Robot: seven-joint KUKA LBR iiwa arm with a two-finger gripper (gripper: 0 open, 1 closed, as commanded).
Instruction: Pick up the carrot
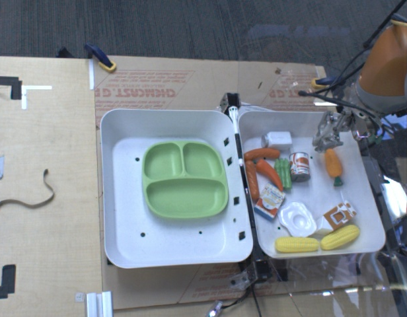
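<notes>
Dark carpet beyond cardboard-topped bench (157,88) w/ two white bins; hand (330,136) above carrot (333,164), grip state unclear

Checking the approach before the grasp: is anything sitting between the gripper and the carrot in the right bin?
Nothing visible. The gripper hangs just above the carrot, which lies apart on bare bin floor; the can stands off to its left.

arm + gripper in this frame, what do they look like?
The arm has a broad orange band with grey casing below it. Dark cables run along its upper side. The gripper is small, bare grey metal with thin fingers.
</notes>
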